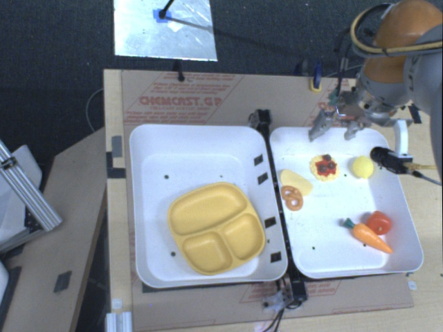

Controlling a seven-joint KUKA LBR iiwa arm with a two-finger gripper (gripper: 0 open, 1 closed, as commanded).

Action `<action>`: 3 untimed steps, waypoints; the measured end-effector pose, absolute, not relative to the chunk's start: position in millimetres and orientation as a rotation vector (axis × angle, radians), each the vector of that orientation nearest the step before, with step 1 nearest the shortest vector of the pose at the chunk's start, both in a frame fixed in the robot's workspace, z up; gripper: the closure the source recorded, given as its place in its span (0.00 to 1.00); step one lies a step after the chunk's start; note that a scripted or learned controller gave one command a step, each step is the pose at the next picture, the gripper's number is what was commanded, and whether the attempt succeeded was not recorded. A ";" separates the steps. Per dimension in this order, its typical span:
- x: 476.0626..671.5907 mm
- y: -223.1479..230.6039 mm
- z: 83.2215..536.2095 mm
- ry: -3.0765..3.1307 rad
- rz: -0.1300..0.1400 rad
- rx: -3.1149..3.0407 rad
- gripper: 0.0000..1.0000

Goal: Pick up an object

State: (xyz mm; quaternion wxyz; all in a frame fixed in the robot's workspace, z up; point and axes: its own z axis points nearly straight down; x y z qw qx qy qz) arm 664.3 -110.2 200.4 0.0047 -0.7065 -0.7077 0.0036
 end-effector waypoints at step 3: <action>666.4 -100.3 89.2 -2.227 0.001 -2.214 0.00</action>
